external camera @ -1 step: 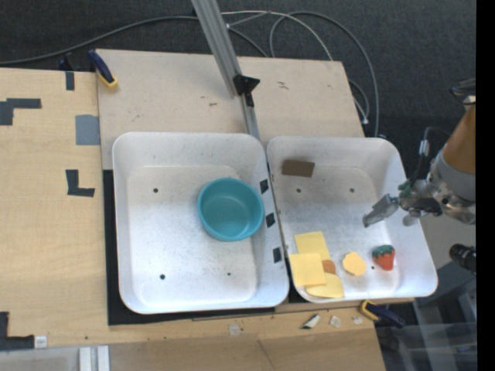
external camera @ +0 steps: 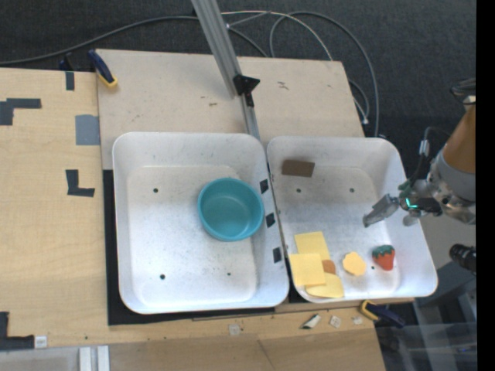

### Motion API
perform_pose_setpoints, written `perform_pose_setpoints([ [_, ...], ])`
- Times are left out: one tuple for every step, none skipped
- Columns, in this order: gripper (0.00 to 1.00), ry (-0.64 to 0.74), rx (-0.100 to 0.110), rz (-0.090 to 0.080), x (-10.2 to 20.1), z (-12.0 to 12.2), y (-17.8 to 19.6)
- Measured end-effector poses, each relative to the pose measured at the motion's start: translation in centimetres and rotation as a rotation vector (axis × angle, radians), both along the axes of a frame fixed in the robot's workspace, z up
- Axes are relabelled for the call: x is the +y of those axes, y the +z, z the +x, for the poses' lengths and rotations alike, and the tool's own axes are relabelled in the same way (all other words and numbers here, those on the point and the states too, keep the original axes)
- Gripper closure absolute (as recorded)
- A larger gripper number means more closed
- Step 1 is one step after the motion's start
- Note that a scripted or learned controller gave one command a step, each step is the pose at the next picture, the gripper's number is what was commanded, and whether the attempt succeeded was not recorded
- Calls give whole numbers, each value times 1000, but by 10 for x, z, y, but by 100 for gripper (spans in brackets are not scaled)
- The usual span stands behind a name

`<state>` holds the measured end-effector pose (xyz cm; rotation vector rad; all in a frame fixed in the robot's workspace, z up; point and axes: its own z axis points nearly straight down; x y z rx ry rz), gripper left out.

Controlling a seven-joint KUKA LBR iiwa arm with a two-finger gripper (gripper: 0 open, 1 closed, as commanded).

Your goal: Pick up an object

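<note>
Two white bins (external camera: 124, 161) share the bench; jaws (external camera: 384, 208) hover over the right one, grip state unclear.

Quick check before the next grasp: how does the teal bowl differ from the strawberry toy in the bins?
The teal bowl sits alone in the left bin; the strawberry toy lies in the right bin near the yellow pieces. The bowl is much larger than the strawberry. The bowl is hollow and opens upward; the strawberry is a solid red lump with a green top. Both rest on a bin floor, apart from the gripper.
</note>
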<state>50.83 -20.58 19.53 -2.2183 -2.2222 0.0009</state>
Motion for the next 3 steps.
perform_pose_setpoints([
  [0,0,6,1,-3,3,-62],
  [0,0,-1,-2,-3,3,-107],
  [100,1,0,-1,-2,3,-96],
])
